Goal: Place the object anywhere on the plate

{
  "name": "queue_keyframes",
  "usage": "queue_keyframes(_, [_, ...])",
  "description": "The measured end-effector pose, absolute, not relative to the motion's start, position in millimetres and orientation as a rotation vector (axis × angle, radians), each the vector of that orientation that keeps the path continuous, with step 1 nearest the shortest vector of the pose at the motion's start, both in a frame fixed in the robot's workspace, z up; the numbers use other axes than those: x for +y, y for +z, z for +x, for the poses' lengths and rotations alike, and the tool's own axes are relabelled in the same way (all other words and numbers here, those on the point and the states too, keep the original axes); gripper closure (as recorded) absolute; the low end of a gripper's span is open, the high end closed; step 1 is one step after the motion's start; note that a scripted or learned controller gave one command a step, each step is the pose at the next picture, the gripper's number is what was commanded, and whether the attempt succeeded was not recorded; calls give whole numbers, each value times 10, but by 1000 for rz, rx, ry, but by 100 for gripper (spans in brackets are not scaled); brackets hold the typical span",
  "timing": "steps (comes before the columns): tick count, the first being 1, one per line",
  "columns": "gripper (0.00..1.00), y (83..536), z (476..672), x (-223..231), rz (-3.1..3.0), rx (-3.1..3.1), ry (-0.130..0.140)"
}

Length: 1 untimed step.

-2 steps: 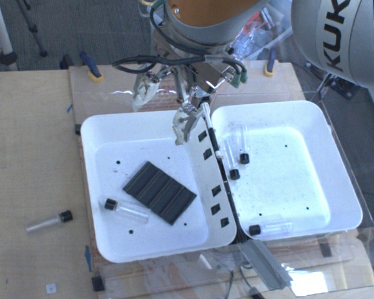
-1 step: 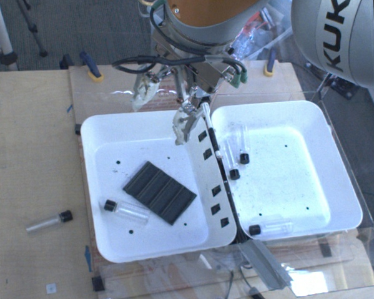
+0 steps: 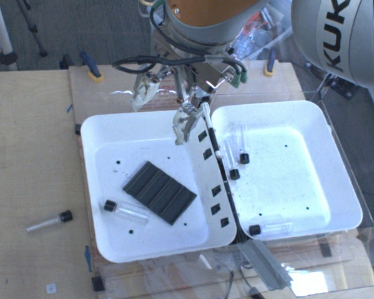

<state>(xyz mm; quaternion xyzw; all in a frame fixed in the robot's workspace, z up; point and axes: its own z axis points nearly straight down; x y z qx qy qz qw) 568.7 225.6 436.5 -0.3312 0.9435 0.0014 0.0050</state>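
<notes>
Gripper hangs over the 1 o'clock corner of the left bin, close to the divider btwn bins. Its two pale fingers look spread w/ nothing btwn them, so no load yet. The plate, a dark, matte, ribbed rectangle, lies flat and skewed near the bin's centre, top face bare, so a drop has room to land. The likely obj is the nearest vial: a clear tube w/ a black cap, lying on its side at approx 7 o'clock of the plate, right by its edge but not on it. It's round and slick, so prob rolls easily; the ribs may help stop that. More capped vials lie in the right bin towards 10 o'clock, plus a bench vial outside, 9 o'clock of the left bin. Placement not done yet.
</notes>
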Motion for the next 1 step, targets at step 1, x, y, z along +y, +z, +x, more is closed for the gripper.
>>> queue_keyframes(1, [0, 4365, 5687, 2256, -1037, 2955, 4])
